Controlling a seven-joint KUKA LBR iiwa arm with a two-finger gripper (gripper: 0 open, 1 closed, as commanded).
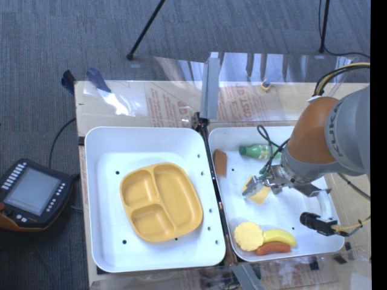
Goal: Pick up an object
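My gripper (264, 182) hangs low over the middle of the right bin (230, 234), reaching in from the right. A pale yellow cheese wedge (257, 193) lies right at its tip, touching or nearly touching it. A green bottle (254, 151) lies on its side behind the gripper. A brown slice (220, 162) leans near the bin's left wall. At the front lie a round yellow cookie (248, 235), a banana (280, 237) and an orange-red carrot-like piece (273, 248).
The left bin (103, 156) holds a yellow divided plate (160, 201). A handheld control pendant (30, 192) lies on the floor at the far left. A clear plastic sheet (272, 71) stands behind the bins.
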